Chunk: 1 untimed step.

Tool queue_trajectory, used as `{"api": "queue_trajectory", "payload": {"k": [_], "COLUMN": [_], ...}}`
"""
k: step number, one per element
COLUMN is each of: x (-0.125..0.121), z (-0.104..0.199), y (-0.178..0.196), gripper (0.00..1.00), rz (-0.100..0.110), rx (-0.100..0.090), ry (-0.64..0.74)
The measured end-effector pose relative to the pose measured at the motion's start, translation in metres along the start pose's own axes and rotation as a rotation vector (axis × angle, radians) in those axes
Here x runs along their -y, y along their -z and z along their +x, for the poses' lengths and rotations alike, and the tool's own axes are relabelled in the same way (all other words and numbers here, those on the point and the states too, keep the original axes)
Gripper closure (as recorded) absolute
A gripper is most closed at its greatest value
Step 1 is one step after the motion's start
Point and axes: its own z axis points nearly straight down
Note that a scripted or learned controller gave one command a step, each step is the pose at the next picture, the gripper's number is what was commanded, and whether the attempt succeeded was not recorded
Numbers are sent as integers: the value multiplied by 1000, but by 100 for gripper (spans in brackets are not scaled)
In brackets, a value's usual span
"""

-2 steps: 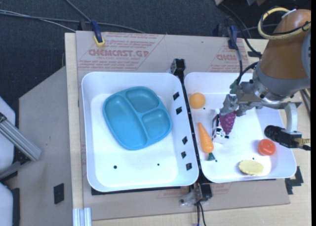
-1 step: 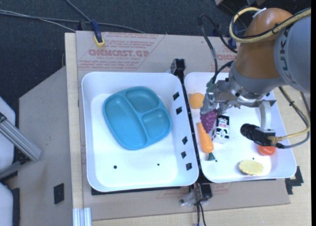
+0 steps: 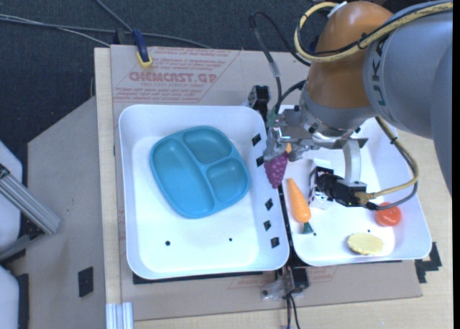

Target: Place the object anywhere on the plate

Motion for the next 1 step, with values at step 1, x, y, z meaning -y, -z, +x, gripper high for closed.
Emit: {"api": "queue_trajectory", "payload": {"k": [1], "x": [-15], "z": [57], "y": [-10], "gripper": [100], "rz": [1], "rx": [0], "ry": [0]}}
